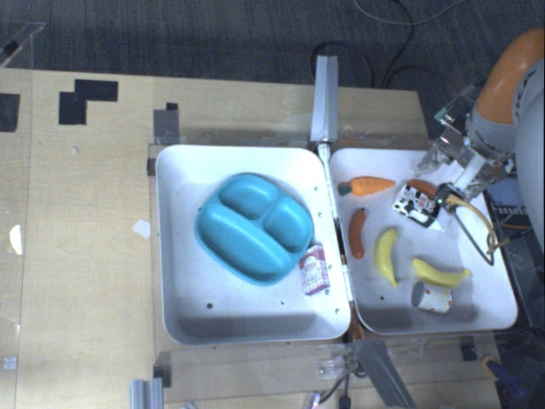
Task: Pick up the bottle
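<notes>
A pale wooden bench, backed by dark grey carpet with a loose cable trailing across it, carries two shallow white bins set side by side and split by a metal rail. The left white bin [170,254] holds a turquoise plastic divided plate [254,227], and just beside that plate's lower right edge lies the small clear bottle with a red-and-white label [314,269], on its side near the bin's right wall. The right white bin [502,301] holds an orange toy carrot [368,186], a slim red sausage-like piece [358,233], two yellow toy bananas [387,255] [439,272] and a small grey-and-white cup [432,297] lying over. The grey arm with its orange band [511,75] reaches in over the upper right part of that bin, and the two-finger gripper [423,201] sits low by a white printed card and a reddish item; whether it is open or closed cannot be told. By my reading the pick has not begun: the tool is over the wrong bin, well apart from the bottle. The next move calls for rising, crossing the rail leftward, and descending with the jaws across the bottle's narrow body, clear of the plate and wall.
</notes>
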Motion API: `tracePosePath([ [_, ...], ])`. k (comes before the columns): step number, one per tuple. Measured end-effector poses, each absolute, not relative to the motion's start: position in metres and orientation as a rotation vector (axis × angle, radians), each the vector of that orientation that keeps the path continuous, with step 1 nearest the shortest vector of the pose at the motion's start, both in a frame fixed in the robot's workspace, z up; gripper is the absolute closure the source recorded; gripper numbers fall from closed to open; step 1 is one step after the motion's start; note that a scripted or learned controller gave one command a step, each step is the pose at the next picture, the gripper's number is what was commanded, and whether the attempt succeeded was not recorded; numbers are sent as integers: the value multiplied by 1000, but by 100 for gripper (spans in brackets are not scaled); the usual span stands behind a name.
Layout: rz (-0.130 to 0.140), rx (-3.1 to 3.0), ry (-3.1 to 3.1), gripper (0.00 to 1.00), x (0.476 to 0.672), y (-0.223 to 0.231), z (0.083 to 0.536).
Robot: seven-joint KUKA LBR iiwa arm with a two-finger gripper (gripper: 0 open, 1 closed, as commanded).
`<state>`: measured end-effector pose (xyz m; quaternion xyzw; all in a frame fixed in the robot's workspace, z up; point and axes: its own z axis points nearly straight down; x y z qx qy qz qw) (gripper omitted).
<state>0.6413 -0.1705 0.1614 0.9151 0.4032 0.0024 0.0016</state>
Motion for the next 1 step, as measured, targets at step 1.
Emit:
tracePosePath([
  [1,7,2863,1284,0,641,-199,207],
])
